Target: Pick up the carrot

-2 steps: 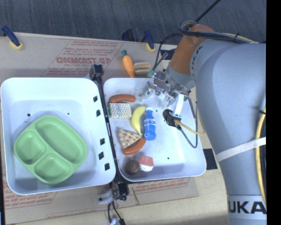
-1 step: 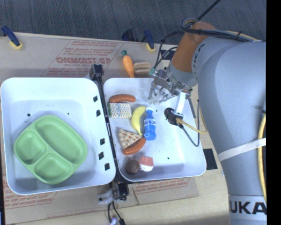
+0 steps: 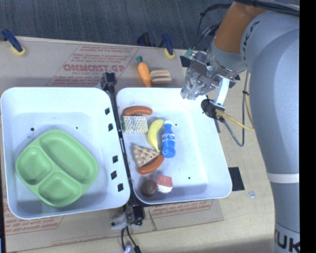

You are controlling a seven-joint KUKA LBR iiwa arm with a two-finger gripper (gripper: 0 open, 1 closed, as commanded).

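Bench (image 3: 68, 62): carrot (image 3: 144, 73) lies beyond right bin's (image 3: 210, 157) rim; tool (image 3: 194, 91) state unclear.

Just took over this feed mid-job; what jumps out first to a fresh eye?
The big grey arm fills the right side, its gripper hanging at the right bin's far rim. The green divided plate lies alone in the left bin. The carrot lies outside both bins on the cardboard behind them, beside a small sandwich-like toy.

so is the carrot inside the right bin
No, the carrot lies on the cardboard beyond the right bin, beside a small sandwich.
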